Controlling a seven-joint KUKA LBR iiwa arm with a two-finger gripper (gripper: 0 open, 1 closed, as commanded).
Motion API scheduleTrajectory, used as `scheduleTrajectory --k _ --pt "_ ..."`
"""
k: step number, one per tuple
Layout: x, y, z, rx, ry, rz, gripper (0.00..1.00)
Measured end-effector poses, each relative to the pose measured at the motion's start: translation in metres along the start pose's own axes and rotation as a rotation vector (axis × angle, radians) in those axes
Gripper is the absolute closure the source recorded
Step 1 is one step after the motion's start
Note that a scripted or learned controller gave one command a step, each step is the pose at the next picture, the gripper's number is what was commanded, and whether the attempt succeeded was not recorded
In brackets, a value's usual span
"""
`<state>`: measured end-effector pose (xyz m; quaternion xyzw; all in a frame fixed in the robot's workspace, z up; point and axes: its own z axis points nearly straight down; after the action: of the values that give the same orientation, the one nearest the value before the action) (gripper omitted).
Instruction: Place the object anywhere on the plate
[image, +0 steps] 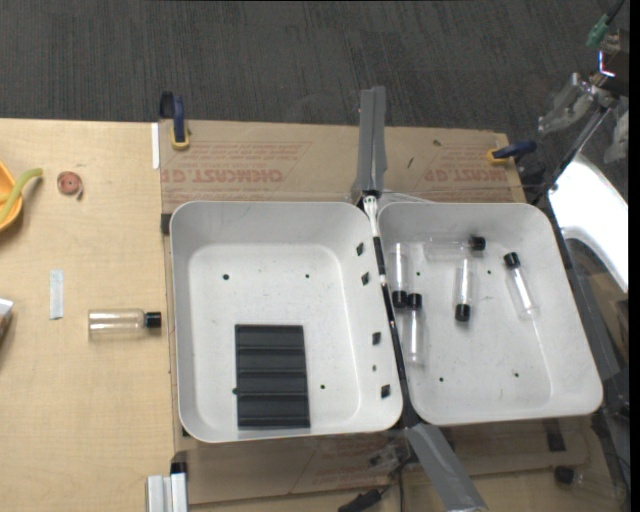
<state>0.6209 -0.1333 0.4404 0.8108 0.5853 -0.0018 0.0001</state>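
Black ribbed plastic is what draws my eye: the flat rectangular black plate (271, 377) lies in the left white bin (200, 240), close to its front edge, and nothing rests on it, so as I read it the placing has not begun. The likely objects, five clear plastic vials with black caps (463, 290), lie loose in the right white bin (560, 380), most toward its back and its left wall, two touching cap to cap. Which one is meant I can't say. Everything is left: pick, carry across, set down. A sixth clear vial (120, 321) lies on the wooden bench (90, 420), left of the bins. By the upper right corner sits a grey mechanism, perhaps the gripper (585, 95), too small and cut off; spread or closed, I cannot tell. An orange-yellow item (8, 200) at the bench's left edge is cropped.
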Motion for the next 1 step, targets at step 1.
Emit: scheduleTrajectory --k 1 --pt "-0.0823 -0.0160 0.0002 0.001 0.001 -0.076 0.00"
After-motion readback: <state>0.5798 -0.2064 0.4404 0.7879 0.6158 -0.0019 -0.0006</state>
